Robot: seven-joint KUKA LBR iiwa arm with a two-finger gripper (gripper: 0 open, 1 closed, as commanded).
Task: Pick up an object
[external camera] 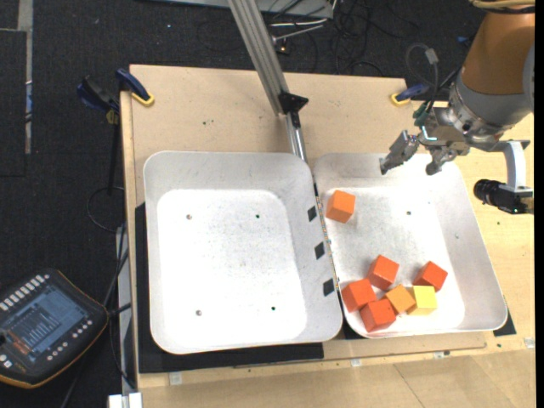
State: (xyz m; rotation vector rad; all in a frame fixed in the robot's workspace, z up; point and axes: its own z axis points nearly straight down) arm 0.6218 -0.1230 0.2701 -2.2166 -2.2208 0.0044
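Camera view has the hand (412,155) spread wide and holding nothing, above the far edge of the right bin (476,253). A lone orange cube (341,206) lies well apart from it, near that bin's left wall, turned slightly askew, with no clear long axis. Closing on a corner could squirt it aside; the wall may block one finger.

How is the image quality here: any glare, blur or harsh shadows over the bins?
Camera view: even, soft light; the right bin and blocks are sharp with only faint shadows; no strong glare on the white plastic; the gripper looks slightly soft.
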